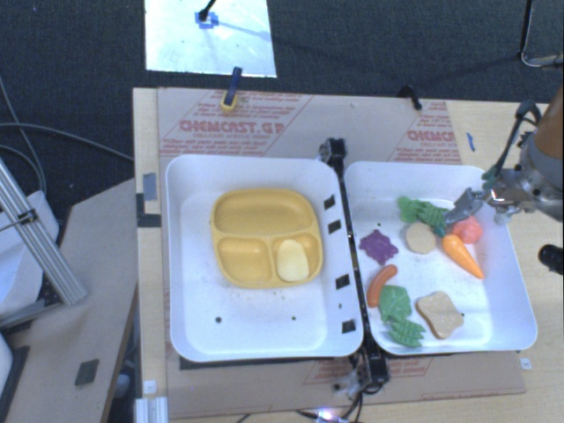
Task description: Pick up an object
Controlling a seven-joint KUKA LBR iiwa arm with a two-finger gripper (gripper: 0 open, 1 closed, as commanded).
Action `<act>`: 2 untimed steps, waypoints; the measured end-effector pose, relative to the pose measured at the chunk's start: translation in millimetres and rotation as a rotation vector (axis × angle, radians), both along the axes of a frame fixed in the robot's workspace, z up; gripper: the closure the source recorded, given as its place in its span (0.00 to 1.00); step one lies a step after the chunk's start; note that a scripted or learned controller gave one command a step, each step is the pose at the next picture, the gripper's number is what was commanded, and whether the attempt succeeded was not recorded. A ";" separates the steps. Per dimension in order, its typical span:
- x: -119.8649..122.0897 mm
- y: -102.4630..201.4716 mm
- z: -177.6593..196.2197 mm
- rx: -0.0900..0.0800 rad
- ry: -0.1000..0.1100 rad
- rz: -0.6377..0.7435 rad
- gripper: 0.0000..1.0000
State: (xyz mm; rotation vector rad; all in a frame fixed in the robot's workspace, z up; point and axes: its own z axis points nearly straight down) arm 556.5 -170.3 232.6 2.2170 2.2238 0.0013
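Note:
The right bin (515,302) holds several toy foods. A green leafy piece (421,210) lies at the back, with a beige round piece (421,238) just in front of it. A pink-red ball (471,231) touches the top of an orange carrot (463,256). Further left are a purple piece (379,246) and a red sausage (382,285). Another green piece (398,311) and a bread slice (439,314) lie near the front. My gripper (460,211) reaches in from the right, low over the bin. Its tip is between the green leafy piece and the pink-red ball.
The left bin (189,263) holds a yellow divided plate (264,210) with a pale yellow piece (293,260) in its lower right compartment. A black hinge strip (345,236) runs between the bins. The arm's body (538,170) stands over the right bin's far right corner.

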 end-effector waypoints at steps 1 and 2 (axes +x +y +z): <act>9.8 -33.5 -154.6 0.001 0.007 -0.004 0.00; 13.0 -32.5 -137.1 -0.001 -0.003 -0.001 1.00</act>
